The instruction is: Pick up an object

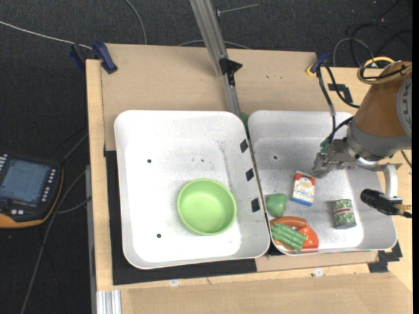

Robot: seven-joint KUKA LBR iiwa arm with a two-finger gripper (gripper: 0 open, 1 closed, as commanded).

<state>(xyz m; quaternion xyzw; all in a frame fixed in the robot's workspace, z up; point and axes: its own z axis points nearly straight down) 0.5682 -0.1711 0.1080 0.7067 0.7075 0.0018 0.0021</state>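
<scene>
In the right bin (288,133) lie a small white and orange carton (303,189), a green can (342,213), a small green round fruit (276,204) and a red plate of green beans (294,235). My gripper (325,159) hangs low over the right bin, just up and right of the carton, with nothing seen between its fingers. The grey wrist and orange band (383,113) rise to its right. A light green bowl (206,206) sits in the left bin (170,142).
A metal pole (211,28) slants down from the top to the gap between the bins. A black attachment (380,201) juts out near the right bin's right wall. A teach pendant (26,188) lies on the floor at the left.
</scene>
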